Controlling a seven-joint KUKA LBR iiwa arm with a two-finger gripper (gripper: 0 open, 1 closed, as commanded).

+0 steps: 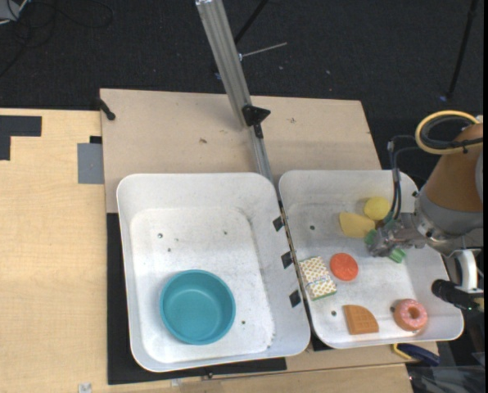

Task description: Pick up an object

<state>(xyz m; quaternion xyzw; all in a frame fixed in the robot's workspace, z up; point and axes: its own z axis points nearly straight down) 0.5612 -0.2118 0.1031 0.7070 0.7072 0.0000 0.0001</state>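
Claw [385, 244] low over R bin [309, 188], near its R wall, at end of grey arm [450, 188] w/ orange band, reaching in from R. Finger state: cannot tell, tips blurred against clutter. Small green item [396, 255] touching claw tip; held or not, unclear. Yellow ball [377, 208] just above claw, yellow block [356, 223] just L of it, both touching or nearly so. Red-orange round piece [344, 266] below-L of claw, apart. Checkered packet [317, 277] further L, near bin's L wall. Tan wedge [360, 319] and pink donut [409, 314] along near edge of R bin, well apart from claw. L bin [146, 195] alongside, holding teal bowl [197, 305] upright in near part. Both bins on desk [39, 244], light wood. Slanted metal rail [228, 56] behind bins.
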